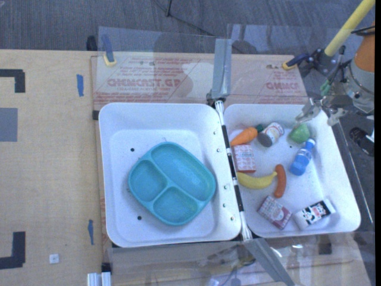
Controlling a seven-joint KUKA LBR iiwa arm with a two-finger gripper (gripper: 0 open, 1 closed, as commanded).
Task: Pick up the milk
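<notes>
Now: tool (pixel 319 111) open at right bin's (pixel 351 219) far edge | milk (pixel 314 213) near front rim

Gripper (pixel 317 113) low, fingers (pixel 306 111) apart

Red lettering runs across the clear sheet (pixel 161 79) behind the bins, reversed and faint; it looks like "GENERAL GP" or similar, and cannot be read with certainty. The same red print repeats on the sheet's right part (pixel 280 85). Labels on the small cartons and can are too blurred to read.
</notes>
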